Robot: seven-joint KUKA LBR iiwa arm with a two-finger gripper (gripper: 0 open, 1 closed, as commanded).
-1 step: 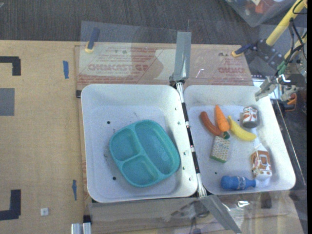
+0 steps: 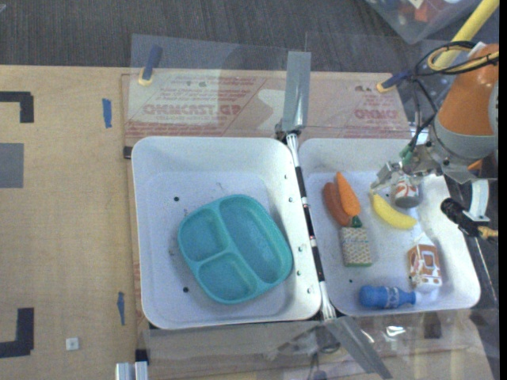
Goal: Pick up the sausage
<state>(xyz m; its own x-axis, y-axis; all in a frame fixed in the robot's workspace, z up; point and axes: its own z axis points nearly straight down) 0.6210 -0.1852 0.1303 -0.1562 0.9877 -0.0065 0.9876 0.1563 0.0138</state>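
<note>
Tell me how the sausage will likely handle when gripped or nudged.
The sausage looks like a smooth toy cylinder, so probably stiff and light. Its rounded sides suggest it may roll if pushed sideways, though the carrot lying against it could block that. Its glossy-looking skin might slip between the fingers.

Sausage [image 2: 333, 203] beside carrot [image 2: 347, 194]

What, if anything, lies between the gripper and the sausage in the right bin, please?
Nothing visible blocks the way. The gripper hangs over the right bin above the banana. The sausage lies to camera-left of it, with bare bin floor between them. The carrot touches the sausage's near side, which could crowd a grasp.
</note>
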